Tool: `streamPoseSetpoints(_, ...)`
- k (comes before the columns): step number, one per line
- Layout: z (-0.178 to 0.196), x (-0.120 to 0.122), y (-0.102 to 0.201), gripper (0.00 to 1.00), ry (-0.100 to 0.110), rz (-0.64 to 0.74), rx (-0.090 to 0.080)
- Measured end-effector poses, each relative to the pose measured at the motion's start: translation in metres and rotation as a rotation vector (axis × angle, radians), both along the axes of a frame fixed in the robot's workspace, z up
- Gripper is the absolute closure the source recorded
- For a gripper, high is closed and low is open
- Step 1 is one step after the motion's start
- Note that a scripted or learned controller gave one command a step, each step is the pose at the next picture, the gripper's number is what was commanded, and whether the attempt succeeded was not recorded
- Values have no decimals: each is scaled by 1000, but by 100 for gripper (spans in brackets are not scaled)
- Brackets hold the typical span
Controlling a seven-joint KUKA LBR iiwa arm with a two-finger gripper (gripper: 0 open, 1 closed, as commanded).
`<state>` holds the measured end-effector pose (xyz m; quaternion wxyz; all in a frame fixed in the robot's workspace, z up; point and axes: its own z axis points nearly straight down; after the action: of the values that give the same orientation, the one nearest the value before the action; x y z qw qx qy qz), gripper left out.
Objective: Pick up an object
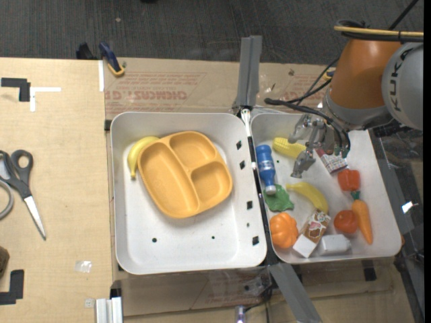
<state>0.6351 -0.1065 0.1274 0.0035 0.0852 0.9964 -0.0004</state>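
Camera view: the grey arm with the orange band (360,79) reached in from the right, and the tool (311,155) hung over the back half of the right white bin (384,200). Its fingers pointed down and stood apart, released, with nothing between them. Just left of the tool lay a small yellow plastic piece (288,147). Further left, against the bin's inner wall, lay a blue plastic bottle (264,165), with a green plastic leafy toy (278,197) at its near end. Directly below the tool in frame lay a yellow toy banana (309,194). To the tool's right sat a red-and-white packet (333,160) and a red toy pepper (348,180). Nearer the front rim lay an orange toy pumpkin (283,229), a red toy tomato (345,222) and an orange toy carrot (363,219). Well left of the tool, the left white bin (135,247) held a yellow divided plastic plate (185,173), which overlapped a second yellow banana (139,153).
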Motion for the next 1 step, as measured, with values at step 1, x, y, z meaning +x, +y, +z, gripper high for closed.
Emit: streamPoseSetpoints(1,-33,9,10,0,0,-73,1)
